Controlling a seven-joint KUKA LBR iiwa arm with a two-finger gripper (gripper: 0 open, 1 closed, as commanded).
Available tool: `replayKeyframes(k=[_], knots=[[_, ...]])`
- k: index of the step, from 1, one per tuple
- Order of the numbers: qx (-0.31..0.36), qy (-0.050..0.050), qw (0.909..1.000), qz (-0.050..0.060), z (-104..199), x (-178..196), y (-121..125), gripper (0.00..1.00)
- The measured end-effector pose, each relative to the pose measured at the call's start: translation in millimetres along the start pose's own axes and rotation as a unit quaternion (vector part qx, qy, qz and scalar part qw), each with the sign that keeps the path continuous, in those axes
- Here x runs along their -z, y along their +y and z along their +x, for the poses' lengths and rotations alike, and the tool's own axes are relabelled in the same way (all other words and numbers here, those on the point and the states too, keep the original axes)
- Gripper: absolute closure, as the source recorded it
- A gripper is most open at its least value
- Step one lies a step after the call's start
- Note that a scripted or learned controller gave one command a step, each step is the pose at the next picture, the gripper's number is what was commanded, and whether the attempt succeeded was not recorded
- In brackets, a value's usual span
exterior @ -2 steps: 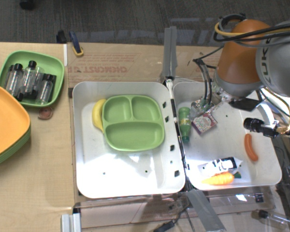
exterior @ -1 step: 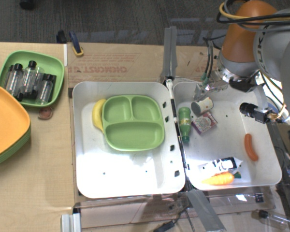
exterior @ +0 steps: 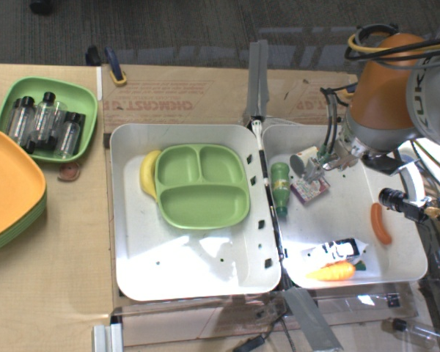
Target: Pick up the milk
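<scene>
Camera view
My gripper: low in the right bin, hanging from my orange-banded wrist; the blur there is too heavy for me to tell how it is set.
Milk: the small pink-and-white carton lies flat on the bin floor right under my gripper, its top end beneath my tip; whether I touch it I cannot tell.
Green bottle: just to my left, lying along the bin's left wall.
Sausage: to my right and a little toward the near edge, a red-orange piece lying apart from everything else.
Carrot: well toward the near edge from me, orange, lying crosswise.
Black-and-white packet: just behind the carrot, between it and me.
Left bin: beyond the green bottle, further left of me.
Green divided plate: in the left bin, upright.
Banana: tucked at the plate's far-left edge, farthest from me in that bin.
</scene>
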State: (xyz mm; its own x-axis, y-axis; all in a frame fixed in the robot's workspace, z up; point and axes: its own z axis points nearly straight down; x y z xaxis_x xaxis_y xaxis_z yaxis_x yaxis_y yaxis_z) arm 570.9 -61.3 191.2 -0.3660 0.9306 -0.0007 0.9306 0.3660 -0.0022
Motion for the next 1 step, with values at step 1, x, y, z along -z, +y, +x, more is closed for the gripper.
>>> replayKeyframes(k=[1], knots=[[0.033, 0.0, 0.9994, 0.0, -35.4, -55.6, -47.0, 1.0]])
